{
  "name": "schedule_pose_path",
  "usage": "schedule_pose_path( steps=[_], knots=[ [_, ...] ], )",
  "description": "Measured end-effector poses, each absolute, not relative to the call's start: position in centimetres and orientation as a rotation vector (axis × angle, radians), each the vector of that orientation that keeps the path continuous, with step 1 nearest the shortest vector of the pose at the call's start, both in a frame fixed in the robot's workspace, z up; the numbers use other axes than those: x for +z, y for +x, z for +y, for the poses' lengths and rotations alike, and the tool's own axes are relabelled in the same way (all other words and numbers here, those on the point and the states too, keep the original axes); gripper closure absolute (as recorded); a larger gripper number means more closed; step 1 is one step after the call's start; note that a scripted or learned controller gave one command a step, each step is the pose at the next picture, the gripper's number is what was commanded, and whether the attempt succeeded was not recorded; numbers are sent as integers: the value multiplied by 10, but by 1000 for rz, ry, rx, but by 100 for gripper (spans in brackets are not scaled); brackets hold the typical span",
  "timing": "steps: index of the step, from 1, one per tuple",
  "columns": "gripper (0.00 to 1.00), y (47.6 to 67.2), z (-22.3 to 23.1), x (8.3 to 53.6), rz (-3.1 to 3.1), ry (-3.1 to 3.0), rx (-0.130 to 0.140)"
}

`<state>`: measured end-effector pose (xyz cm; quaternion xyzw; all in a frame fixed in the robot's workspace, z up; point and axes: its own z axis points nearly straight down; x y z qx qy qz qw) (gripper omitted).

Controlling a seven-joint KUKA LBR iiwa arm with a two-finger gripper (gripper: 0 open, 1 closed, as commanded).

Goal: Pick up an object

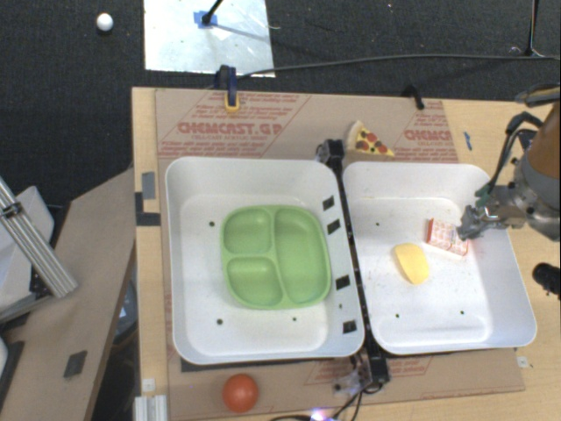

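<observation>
gripper [471, 224] low at red-white packet [447, 236], finger state can't tell. Right bin [491, 323]: one packet, one yellow piece [412, 263].

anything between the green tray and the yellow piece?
In the camera view, the two bins' adjoining walls, with black clips along them, lie between the green tray and the yellow piece. Otherwise bare white bin floor on both sides.

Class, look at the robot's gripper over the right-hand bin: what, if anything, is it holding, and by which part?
It cannot be told. The gripper sits at the right edge of the red-and-white packet, but no grip on it is visible.
</observation>
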<state>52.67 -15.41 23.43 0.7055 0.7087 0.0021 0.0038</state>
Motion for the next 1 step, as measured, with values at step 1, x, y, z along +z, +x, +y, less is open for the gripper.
schedule_pose_path(
  steps=[1],
  knots=[
    [100,528,-154,260,2223,2213,4]
  ],
)
